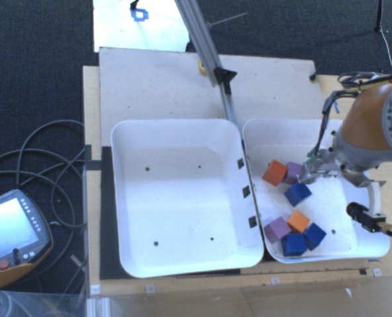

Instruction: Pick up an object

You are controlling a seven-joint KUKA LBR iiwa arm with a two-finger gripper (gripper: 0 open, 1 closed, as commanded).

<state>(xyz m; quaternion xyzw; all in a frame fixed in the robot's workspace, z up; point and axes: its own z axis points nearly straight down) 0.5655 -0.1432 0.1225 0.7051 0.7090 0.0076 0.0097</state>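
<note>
Look in the right bin [361, 246]: your candidates are an orange cube [274, 173] with a purple cube [294, 172] touching its right side, and a blue cube [297, 193] just nearer. Nearer still sit a second purple cube [276, 229], a small orange cube [299, 221] and two dark blue cubes [295, 244] bunched together. The gripper [313, 170] sits low just right of the far purple cube; whether its fingers grip anything cannot be made out. The left bin [127, 197] lies beside it.
</note>
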